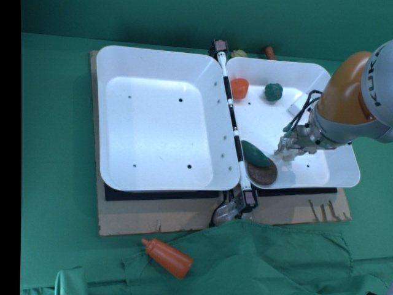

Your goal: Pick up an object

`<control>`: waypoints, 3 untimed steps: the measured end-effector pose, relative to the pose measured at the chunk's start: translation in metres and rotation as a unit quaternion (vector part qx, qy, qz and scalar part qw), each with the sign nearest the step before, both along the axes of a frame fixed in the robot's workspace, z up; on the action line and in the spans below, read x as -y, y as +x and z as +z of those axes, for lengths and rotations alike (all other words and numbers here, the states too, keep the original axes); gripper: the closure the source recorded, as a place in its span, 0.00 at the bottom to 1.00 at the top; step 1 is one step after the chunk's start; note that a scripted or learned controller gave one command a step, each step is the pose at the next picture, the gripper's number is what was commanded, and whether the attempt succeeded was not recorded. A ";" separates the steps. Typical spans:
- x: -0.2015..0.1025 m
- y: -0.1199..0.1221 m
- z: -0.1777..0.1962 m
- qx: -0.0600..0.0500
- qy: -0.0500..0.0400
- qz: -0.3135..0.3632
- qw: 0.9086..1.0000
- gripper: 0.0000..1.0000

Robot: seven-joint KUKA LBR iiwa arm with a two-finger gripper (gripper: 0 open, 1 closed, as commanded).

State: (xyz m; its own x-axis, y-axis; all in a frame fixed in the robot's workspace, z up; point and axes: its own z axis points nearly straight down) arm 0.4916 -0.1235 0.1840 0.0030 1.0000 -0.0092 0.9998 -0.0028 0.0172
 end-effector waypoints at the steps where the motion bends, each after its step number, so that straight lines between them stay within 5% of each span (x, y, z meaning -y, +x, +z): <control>1: 0.005 0.050 0.000 -0.002 0.002 0.000 1.000 1.00; 2: 0.068 0.030 0.038 -0.004 0.001 -0.003 1.000 1.00; 3: 0.057 -0.012 0.012 -0.010 0.005 -0.001 1.000 1.00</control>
